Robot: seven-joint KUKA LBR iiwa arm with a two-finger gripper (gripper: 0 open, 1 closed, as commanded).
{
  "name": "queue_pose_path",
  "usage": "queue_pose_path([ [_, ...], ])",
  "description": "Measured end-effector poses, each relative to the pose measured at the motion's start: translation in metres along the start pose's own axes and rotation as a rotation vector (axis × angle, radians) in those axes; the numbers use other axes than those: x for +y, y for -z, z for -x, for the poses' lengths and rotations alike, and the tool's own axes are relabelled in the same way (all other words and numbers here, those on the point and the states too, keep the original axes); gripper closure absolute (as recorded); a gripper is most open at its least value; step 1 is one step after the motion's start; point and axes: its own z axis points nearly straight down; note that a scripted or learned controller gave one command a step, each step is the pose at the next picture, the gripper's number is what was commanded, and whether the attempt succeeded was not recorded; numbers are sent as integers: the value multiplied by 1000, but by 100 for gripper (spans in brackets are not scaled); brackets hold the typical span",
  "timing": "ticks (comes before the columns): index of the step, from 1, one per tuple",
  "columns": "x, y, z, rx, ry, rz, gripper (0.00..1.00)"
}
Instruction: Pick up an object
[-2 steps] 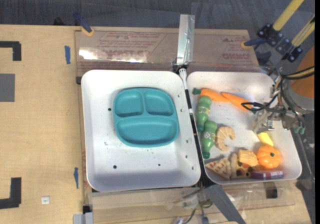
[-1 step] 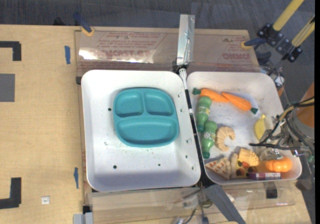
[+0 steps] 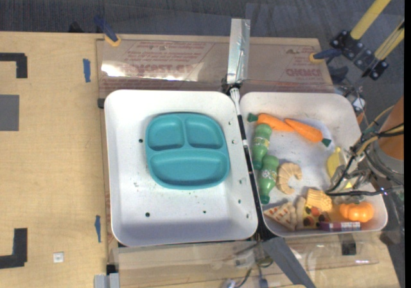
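The arm [image 3: 392, 145] sits at the right bin's [image 3: 302, 101] right rim, cables hiding its hand, so its state I cannot tell. Toy food fills this bin: two carrots [image 3: 292, 126] by the far wall look like light, stiff, smooth plastic. Best gripped across the thick middle; the tapered ends would likely slip.

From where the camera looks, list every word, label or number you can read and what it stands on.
Reddish print on the clear sheet behind the left bin: blurred and glared, not readable.
Reddish print on the clear sheet behind the right bin, near: blurred, not readable.
Teal plate and toy foods: no text seen.
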Motion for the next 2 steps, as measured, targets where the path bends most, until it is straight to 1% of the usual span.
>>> queue_pose_path([
  [1, -17, -1, 44, -1, -46, -1, 100],
  [2, -39, -2, 108, -1, 14, 2, 100],
])
